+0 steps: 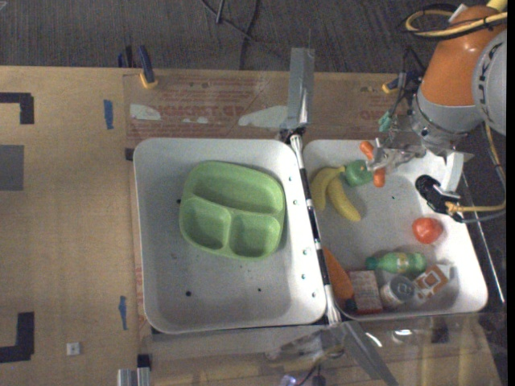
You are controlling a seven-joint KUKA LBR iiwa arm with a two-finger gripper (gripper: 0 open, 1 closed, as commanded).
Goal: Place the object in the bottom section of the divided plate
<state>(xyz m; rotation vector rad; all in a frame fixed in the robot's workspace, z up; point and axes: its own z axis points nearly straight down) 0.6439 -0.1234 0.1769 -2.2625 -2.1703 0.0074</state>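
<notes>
Lab: taped plywood bench (72, 215), clamps (146, 64)

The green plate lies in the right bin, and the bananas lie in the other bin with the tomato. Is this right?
Not quite. The camera view shows the green plate in the left bin, not the right one. The bananas do lie in the other bin, the right one, with the tomato.

Grey arm (492, 63), broad orange band (glossy), yellow and black cables looping; pale metal wrist
</notes>
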